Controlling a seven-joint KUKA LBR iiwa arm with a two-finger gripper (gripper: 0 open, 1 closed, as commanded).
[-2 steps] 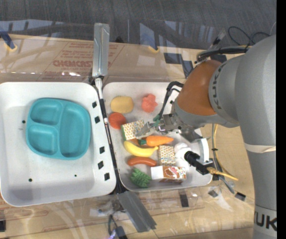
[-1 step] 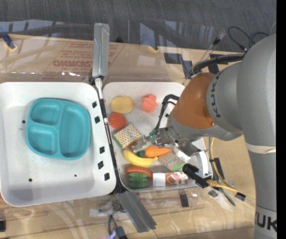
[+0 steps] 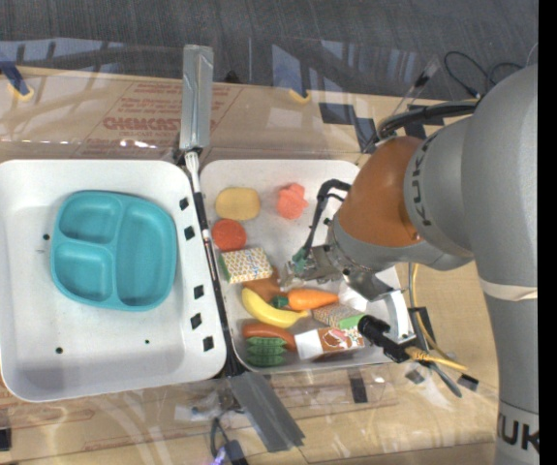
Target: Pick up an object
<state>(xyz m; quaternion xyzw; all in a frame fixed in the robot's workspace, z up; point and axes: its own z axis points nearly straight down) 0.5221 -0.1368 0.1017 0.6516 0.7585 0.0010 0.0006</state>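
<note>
Orange carrot [image 3: 309, 299] – smooth, tapered, beside banana [image 3: 266, 309]; pincer [image 3: 302, 265] just above, grip state unclear.

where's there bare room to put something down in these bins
Left bin: bare white floor in front of and to the left of the teal divided plate, widest along the near wall. Right bin: a thin bare strip along the far wall behind the yellow piece and pink piece. Its near half is crowded: banana, carrot, bottle, with the gripper low among them.

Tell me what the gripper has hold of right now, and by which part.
That cannot be told. The gripper is down in the right bin, just above the carrot and banana, but no object shows between its fingers.
</note>
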